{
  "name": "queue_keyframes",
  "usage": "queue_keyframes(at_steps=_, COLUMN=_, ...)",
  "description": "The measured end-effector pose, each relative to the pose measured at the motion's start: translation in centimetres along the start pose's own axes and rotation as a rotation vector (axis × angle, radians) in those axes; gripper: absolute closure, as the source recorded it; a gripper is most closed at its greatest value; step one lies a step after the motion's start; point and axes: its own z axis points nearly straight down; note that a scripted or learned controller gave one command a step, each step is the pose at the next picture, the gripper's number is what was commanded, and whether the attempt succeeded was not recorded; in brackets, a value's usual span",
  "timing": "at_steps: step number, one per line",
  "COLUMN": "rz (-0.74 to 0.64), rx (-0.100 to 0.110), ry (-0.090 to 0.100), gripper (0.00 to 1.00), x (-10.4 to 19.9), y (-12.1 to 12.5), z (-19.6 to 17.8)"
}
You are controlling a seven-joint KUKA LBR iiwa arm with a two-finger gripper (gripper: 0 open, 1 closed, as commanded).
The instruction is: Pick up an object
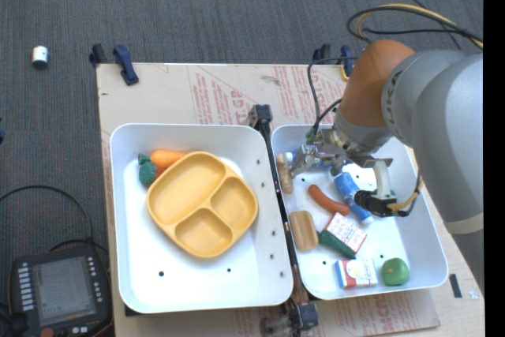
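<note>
While parked low over the right bin, gripper state couldn't be told. Sat above the red sausage, mid-frame right. Looked crowded; could've nudged the blue can instead.

In the left bin, a yellow divided plate with three compartments was seen lying flat near the middle. A toy carrot, orange with a green top, was tucked against the plate's far left rim. In the right bin, a red sausage and a blue can were laid near the centre. A tan bread piece was set by the left wall. A green lime and two small red-and-white cartons were placed toward the near edge.
</note>
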Motion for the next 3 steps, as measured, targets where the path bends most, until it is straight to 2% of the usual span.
queue_keyframes(at_steps=1, rz=0.000, rx=0.005, ry=0.001, gripper=1.00, x=-0.02, y=-0.03, z=-0.71)
queue_keyframes(at_steps=2, rz=0.000, rx=0.005, ry=0.001, gripper=0.00, x=-0.02, y=-0.03, z=-0.71)
queue_keyframes(at_steps=3, rz=0.000, rx=0.009, ry=0.003, gripper=1.00, x=-0.04, y=-0.05, z=-1.41)
